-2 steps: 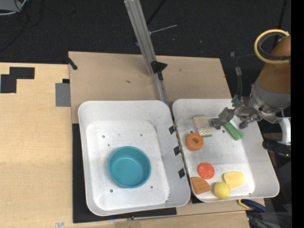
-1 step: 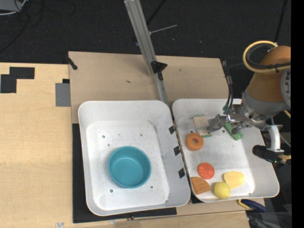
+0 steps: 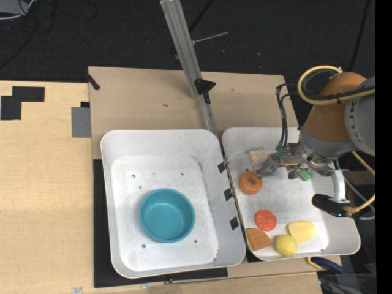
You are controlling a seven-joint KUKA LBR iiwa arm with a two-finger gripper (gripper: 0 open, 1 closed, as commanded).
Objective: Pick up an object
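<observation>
In the right bin (image 3: 343,241) lie an orange ring-shaped toy (image 3: 250,182), a red round piece (image 3: 265,219), an orange-brown wedge (image 3: 258,239), a yellow ball (image 3: 285,245) and a pale yellow block (image 3: 302,231). A small waffle-patterned beige piece (image 3: 257,157) rests near the bin's far left. My gripper (image 3: 267,167) reaches in from the right, low over the bin, just up and right of the orange ring and beside the beige piece. The orange ring sits next to the fingertips, apart from them as far as I can see.
The left bin (image 3: 122,158) holds a teal bowl (image 3: 166,214). A slanted metal rail (image 3: 187,48) rises behind the bins. The arm's orange band (image 3: 334,112) and cables hang over the right bin's far right corner. Black clips (image 3: 225,193) line the seam between the bins.
</observation>
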